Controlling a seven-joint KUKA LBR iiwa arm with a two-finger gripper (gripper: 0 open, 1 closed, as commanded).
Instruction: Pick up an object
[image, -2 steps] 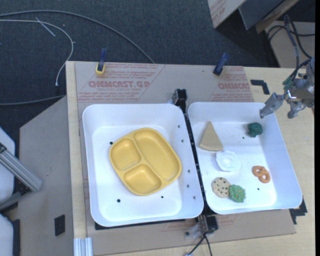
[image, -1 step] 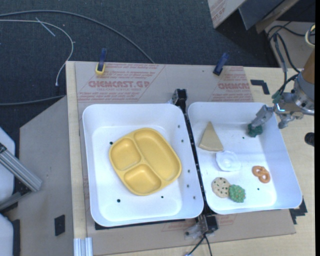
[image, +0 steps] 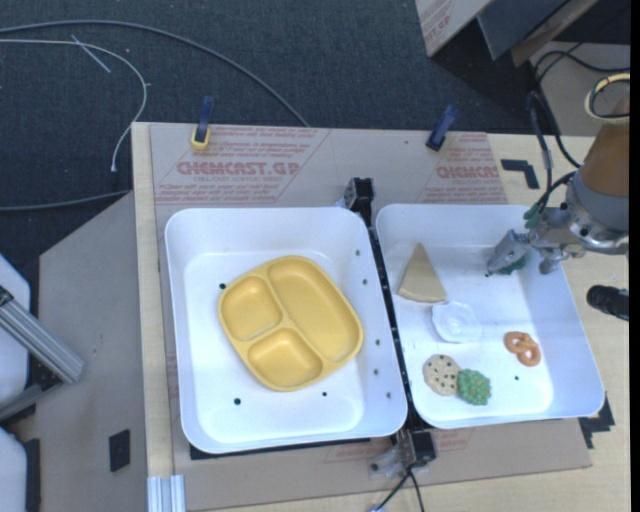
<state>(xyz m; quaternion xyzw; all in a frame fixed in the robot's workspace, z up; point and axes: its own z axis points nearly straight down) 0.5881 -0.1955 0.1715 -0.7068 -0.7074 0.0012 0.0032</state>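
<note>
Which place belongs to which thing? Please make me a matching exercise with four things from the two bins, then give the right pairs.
Things:
1. yellow divided plate
2. pretzel
3. cheese wedge
4. green broccoli piece

Places:
A. far part of the right bin, close to the wall shared with the left bin
B. near edge of the right bin, touching the cookie
C. middle of the left bin
D. right bin, on the arm's side, apart from the other food

Pairs: 1-C, 2-D, 3-A, 4-B
</note>
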